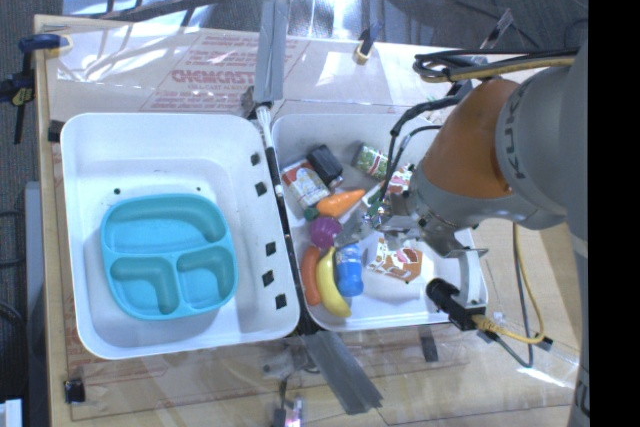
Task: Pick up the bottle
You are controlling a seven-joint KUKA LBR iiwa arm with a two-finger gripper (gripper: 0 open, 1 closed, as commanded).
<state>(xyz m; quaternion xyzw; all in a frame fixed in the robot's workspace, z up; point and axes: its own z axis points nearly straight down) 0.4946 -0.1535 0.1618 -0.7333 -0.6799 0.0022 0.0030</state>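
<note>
A small blue bottle (349,272) with a pale cap lies in the right bin (330,130), near its front wall and beside a yellow banana (334,293). My gripper (384,215) hangs over the middle of that bin, under the grey and orange wrist. It is up and to the right of the bottle, apart from it, with its tip low among the objects. A second small bottle-like container with a red label (305,185) lies at the bin's left wall.
Around the gripper lie an orange carrot (341,203), a purple ball (325,232), a green can (371,158), a black block (324,162) and a printed packet (398,263). The left bin (90,145) holds a blue compartment tray (166,255).
</note>
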